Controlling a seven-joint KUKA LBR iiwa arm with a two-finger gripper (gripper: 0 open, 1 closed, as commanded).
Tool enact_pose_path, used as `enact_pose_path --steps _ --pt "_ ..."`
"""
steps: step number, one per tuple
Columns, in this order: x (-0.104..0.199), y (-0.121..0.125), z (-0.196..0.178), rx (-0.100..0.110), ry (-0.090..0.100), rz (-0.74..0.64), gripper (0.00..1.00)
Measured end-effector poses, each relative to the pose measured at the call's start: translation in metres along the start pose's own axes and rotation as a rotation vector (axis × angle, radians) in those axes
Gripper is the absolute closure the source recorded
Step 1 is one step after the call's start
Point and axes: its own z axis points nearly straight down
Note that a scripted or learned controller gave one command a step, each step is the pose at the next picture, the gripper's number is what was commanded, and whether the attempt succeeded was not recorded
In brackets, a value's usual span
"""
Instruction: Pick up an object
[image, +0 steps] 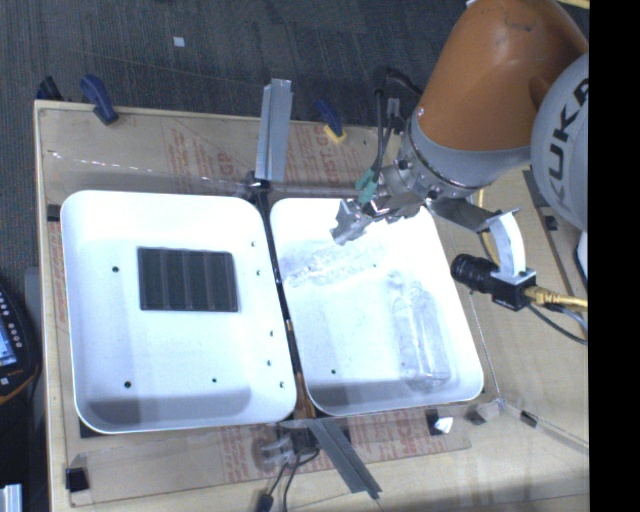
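- Hovering claw (352, 222) at right bin (455, 300) far edge, grip state unclear.
- Risk: clear plastic bottle (418, 335) near front corner, slippery, rolls away.

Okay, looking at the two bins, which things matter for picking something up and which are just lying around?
For the job: gripper; clear plastic bottle and crinkled clear wrapper, both in the right bin.
Lying about: dark ridged block in the left bin; blue clamps.

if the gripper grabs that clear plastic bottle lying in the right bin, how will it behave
The clear plastic bottle lies on its side, so a nudge would probably roll it. It looks see-through and empty, likely light. Its smooth surface may slip between fingers.
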Motion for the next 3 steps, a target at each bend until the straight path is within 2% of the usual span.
enact_pose_path --steps 1,2,3 --pt "-0.05 0.008 0.086 0.006 0.001 -0.01 1.0" --pt "-0.1 0.0 0.176 0.007 0.003 0.054 1.0" --pt "-0.149 0.05 0.207 0.004 0.001 0.301 1.0"
